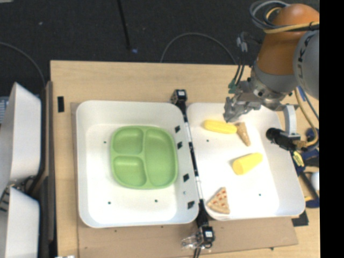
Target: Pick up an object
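I've got the pincer [235, 113] low over the right bin [279, 195], just above the yellow corn piece [219, 126] at its far side, presumably lining up a grab; I cannot tell how wide it stands, and nothing looks held

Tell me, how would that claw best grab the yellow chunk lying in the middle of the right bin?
Probably from straight above, closing across the narrow middle of the yellow chunk. It lies flat, its long axis tilted up to the right, with bare bin floor on both long sides, so the claw has room there.
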`<state>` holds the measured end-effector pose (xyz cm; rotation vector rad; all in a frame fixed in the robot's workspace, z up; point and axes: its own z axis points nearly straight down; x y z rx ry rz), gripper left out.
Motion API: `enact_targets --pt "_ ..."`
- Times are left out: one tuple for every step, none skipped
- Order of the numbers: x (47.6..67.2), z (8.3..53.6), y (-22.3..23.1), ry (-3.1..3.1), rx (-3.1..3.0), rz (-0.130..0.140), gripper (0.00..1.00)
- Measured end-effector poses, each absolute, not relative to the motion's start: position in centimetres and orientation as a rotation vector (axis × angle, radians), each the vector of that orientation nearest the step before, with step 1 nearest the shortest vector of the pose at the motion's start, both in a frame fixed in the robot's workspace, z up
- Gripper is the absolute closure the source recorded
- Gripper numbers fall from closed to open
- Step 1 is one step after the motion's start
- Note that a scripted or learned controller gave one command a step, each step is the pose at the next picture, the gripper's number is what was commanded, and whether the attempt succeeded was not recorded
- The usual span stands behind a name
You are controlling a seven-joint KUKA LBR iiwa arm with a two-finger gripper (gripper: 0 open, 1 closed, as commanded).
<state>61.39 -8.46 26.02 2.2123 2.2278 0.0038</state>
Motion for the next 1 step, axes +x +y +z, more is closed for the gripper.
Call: enact_targets --pt "62.55 26.76 -3.55 2.228 2.212 0.004 1.00"
